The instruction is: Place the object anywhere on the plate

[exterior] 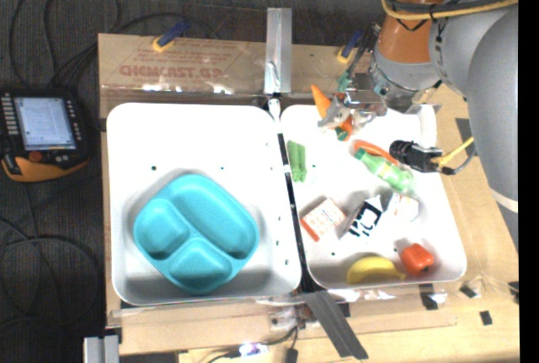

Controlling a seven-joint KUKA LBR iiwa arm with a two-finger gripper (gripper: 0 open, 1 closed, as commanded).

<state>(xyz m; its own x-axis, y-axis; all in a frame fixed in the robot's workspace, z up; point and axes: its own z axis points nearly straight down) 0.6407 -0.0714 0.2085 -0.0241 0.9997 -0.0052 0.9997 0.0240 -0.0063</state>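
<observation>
Left bin [126, 184]: one blue sectioned plate [196, 231], nothing on it. Right bin [438, 218]: green stick [296, 160] by the dividing wall, orange-and-white carton [322, 219], black-and-white packet [366, 220], banana [375, 269], red pepper [416, 256], green bottle with an orange end [384, 165]. Gripper [344, 115]: at that bin's far edge, over an orange carrot [325, 103]; jaw state cannot be told from here.

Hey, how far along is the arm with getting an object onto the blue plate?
Done: nothing; the blue plate in the left bin carries no object. In hand: the gripper sits at the right bin's far edge beside a carrot; a grasp isn't clear. Left: pick, carry, place.
</observation>
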